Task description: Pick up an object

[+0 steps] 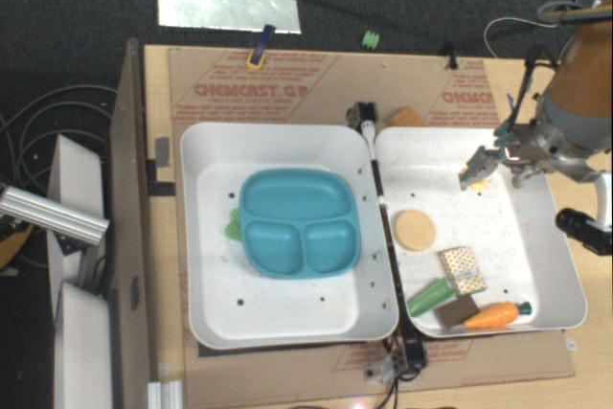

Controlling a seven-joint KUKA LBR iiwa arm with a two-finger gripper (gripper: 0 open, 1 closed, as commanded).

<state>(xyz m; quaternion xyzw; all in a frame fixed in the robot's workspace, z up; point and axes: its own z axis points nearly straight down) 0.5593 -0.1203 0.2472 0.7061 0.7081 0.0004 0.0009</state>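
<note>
Cardboard covers the table (287, 86) under two white bins. Arm (579, 101) enters from the right, wrist bent down over the right bin (565, 297); pincer (476, 172) hangs at its far side, whether apart or together I cannot tell. Round biscuit (415, 230) lies mid-bin; carrot (490, 315) near edge.

grey arm (575, 124), orange band, thin cable looped above.

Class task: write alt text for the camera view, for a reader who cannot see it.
A robot gripper hovers over the right white bin, which holds a tan disc, patterned block, green piece, brown block and carrot. The left bin holds a blue divided tray.
</note>
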